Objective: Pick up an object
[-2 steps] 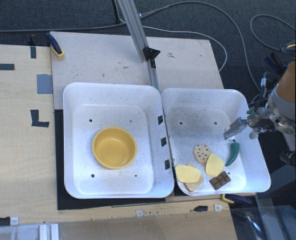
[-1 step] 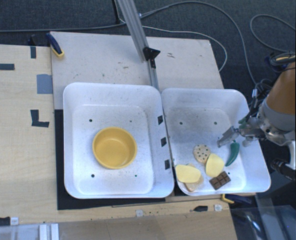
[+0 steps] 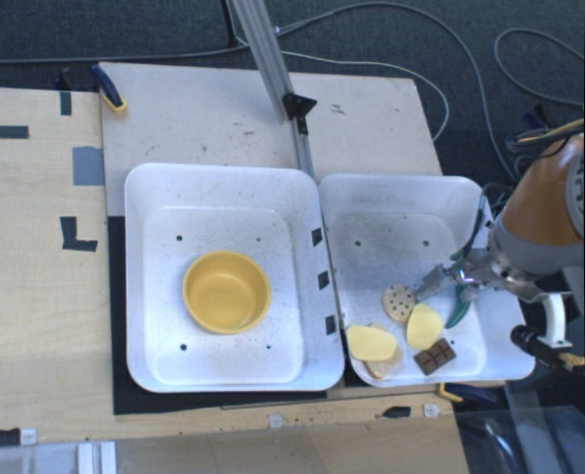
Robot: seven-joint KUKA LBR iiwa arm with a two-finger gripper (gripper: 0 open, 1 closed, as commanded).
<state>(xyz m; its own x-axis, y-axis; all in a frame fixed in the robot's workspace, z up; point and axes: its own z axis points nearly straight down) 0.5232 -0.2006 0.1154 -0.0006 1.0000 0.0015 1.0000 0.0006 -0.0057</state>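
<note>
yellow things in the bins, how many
3: a yellow bowl in the left bin; two yellow pieces in the right bin. The gripper may hide others.

You look down on a pale wooden table point(image 3: 36, 265) marked with grey tape patches point(image 3: 88, 165). Dark carpet point(image 3: 95, 13) lies beyond it, crossed by loose cables point(image 3: 451, 38) and a slanted metal rail point(image 3: 263, 42).
</note>
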